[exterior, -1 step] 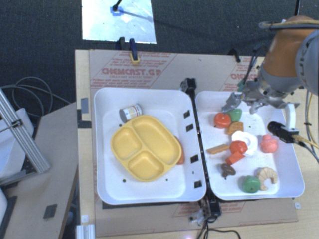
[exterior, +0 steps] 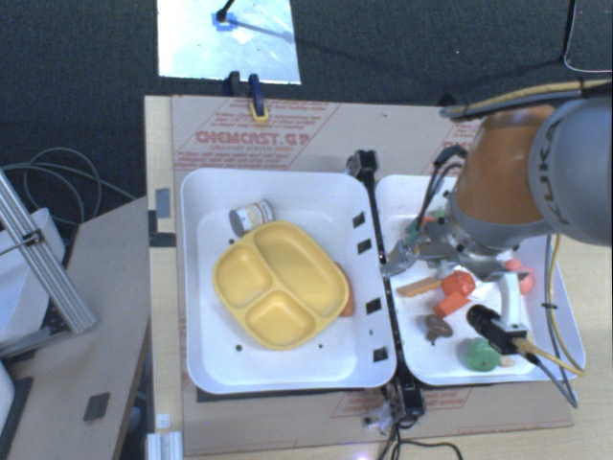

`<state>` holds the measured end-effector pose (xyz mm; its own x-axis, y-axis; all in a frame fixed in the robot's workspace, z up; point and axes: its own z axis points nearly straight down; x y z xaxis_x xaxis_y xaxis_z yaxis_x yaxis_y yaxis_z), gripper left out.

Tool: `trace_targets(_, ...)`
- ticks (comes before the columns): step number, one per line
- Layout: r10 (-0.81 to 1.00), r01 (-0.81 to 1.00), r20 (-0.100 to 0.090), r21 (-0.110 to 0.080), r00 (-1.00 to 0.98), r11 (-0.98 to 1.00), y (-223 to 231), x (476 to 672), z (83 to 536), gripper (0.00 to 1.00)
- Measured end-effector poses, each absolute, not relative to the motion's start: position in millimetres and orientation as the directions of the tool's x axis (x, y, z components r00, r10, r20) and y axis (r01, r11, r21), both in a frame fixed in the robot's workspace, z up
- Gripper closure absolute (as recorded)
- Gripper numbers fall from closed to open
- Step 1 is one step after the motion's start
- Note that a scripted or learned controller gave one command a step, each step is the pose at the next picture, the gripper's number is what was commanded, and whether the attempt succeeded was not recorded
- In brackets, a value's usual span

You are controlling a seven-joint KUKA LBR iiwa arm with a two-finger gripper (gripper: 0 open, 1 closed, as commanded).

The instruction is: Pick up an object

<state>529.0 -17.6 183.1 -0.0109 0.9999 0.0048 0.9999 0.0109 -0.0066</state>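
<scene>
Crowding the chunky, bright orange piece (exterior: 452,295) in the right bin (exterior: 421,357) are a tan stick (exterior: 417,287) just left of it, a brown lump (exterior: 438,328) below it and a green ball (exterior: 479,356) to its lower right. The grey arm overhangs it. The gripper (exterior: 421,247) sits up-left of it, and I cannot tell whether it is open or closed. Well left of it, the left bin (exterior: 206,353) holds a yellow divided plate (exterior: 278,281) and a small jar (exterior: 251,218).

The arm (exterior: 517,175) runs off the picture's right edge and covers the far half of the right bin (exterior: 431,362). A pink thing (exterior: 521,276) by that bin's right wall is partly hidden under it. An orange sliver (exterior: 348,305) shows from beneath the right edge of the yellow plate (exterior: 280,281). A brown thing (exterior: 438,328) is too small to tell.
</scene>
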Motion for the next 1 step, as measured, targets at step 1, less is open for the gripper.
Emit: trace_targets(1, 1.0, 1.0, -0.001, -0.004, 0.005, -0.005, -88.6, 521.0, 138.2, 0.0)
